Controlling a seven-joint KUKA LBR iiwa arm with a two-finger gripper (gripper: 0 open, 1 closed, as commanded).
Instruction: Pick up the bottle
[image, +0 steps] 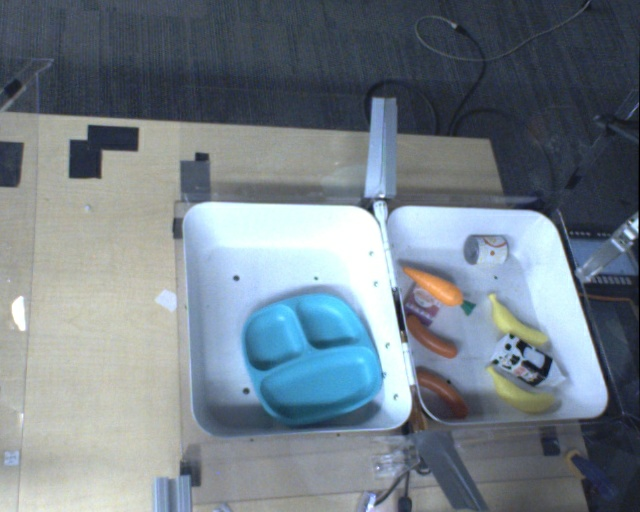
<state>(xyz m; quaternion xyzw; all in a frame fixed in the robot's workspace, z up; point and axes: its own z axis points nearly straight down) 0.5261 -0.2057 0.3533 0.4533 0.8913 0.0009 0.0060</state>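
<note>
In the right bin, beyond the carrot, the bottle lies on its side and may roll away. Whether the gripper is wide or narrow I cannot tell.

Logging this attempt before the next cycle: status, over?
Black-and-white bottle lying in right bin, nothing gripping it. Crowded in: upper banana just above it, lower banana against its underside.
</note>
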